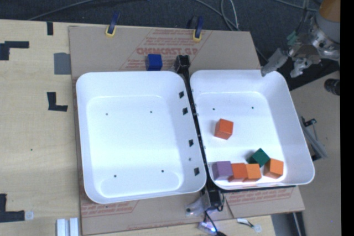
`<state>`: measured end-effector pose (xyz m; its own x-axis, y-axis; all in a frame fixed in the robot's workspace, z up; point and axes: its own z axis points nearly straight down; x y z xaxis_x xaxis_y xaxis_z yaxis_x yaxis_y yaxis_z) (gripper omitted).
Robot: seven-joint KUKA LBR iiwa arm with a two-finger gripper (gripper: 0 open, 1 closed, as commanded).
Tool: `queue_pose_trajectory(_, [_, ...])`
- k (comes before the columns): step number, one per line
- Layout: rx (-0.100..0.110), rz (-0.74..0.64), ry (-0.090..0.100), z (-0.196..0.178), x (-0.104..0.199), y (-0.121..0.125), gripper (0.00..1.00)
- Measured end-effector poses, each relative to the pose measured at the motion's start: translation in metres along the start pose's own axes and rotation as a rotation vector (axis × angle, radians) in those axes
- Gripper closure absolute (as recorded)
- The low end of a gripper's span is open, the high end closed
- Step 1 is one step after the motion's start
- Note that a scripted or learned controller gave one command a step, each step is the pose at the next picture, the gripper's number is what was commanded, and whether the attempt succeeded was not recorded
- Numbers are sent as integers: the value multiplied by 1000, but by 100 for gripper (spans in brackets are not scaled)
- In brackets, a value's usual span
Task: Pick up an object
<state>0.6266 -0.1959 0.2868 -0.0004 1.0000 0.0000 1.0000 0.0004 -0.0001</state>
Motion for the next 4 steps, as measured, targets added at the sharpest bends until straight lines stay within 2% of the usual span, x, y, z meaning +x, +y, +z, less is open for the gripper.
queue_pose_trajectory(1, [10, -1, 2, 114, 19, 5, 0])
queue_pose_trajectory(2, [8, -2, 2, 195, 62, -33, 0])
queue_pose_trajectory(3, [2, -2, 1, 198, 109, -87, 0])
queue_pose_trajectory(4, [-1, 0, 0, 187, 107, -86, 100])
